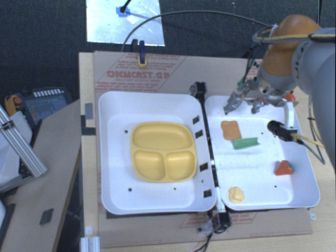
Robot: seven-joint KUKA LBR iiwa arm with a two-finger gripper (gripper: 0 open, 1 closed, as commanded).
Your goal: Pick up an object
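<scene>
The metal gripper (242,106) is hovering upper right, jaws spread and grasping nothing; below it a flat orange slab (230,129) and a green stick (245,143) are lying in the smooth white bin (302,193).

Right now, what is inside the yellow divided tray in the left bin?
All three compartments of the yellow tray look bare. The bin floor beneath it is covered. The food pieces lie in the right bin.
</scene>
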